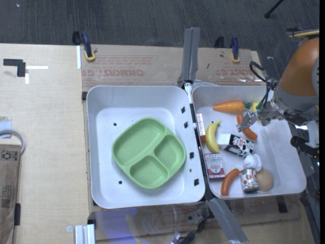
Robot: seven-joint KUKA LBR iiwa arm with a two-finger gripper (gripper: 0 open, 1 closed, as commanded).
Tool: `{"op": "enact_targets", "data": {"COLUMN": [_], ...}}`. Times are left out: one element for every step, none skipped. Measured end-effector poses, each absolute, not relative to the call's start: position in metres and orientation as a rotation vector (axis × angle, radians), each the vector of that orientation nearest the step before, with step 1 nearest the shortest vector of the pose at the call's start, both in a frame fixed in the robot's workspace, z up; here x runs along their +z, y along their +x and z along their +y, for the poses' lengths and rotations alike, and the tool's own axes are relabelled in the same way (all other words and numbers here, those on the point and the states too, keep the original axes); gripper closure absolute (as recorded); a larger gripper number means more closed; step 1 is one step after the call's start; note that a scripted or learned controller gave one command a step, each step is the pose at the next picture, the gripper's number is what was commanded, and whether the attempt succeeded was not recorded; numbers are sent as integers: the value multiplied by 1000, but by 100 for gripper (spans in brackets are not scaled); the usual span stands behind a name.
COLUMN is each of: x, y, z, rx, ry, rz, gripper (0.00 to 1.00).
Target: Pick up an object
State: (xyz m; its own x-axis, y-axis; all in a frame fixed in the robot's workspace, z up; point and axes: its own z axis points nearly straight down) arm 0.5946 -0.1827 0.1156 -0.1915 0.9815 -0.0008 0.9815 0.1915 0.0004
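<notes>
My gripper (250,120) hangs over the upper middle of the right bin (289,187), reaching in from the right. Directly under and beside it lies a small orange-red piece (248,132); whether the two touch cannot be told. An orange carrot (228,106) lies just to the gripper's upper left. A yellow banana (212,136) lies further left, and a black-and-white box (239,145) sits below the gripper.
The right bin also holds a red-and-white packet (214,165), a red sausage (229,181), a small can (248,180), a tan ball (264,179) and a white lump (252,161). In the left bin (101,187) lies a green divided plate (149,152).
</notes>
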Motion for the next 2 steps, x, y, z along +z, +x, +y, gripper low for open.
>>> {"op": "enact_targets", "data": {"x": [92, 102], "y": [622, 623], "z": [-202, -202], "rx": [-1, 0], "ry": [1949, 1947], "rz": [2462, 2460], "gripper": [0, 100]}}
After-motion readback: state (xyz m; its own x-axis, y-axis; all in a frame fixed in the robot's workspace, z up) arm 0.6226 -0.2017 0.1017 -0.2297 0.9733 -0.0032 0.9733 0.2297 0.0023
